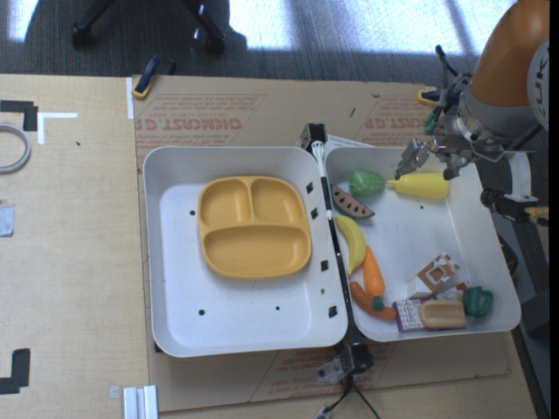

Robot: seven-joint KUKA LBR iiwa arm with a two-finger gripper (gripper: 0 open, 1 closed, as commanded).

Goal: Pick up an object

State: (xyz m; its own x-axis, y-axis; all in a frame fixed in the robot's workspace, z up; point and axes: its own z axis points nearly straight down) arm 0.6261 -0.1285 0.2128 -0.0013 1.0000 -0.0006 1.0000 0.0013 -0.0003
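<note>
Two white bins are sitting side by side on the bench, and the right bin (489, 234) is holding all the loose toy food. A yellow corn-like piece (421, 186) is lying near that bin's far edge, and the gripper (431, 159) is hanging just above it, the arm (515, 51) with its orange band reaching in from the right. The fingers appear to be spread apart, with nothing showing between them, though the metal parts are blurring together there and I cannot be sure of the gap. The yellow piece seems to be resting on the bin floor rather than being lifted.

Just left of it a green leafy piece (368, 182) is lying, and beside that a watermelon slice (352, 202) is sitting close to the divider. A banana (353, 240) is curving along the same wall, touching a carrot (374, 273), with a second orange vegetable (368, 300) below it. Along the near edge a purple-ended packet (430, 314) is lying next to a dark green piece (478, 300), and a small brown-and-white cracker shape (438, 272) is resting just above them.

The left bin (175, 304) is holding a yellow divided plate (254, 226), lying flat toward the far half of the bin.
</note>
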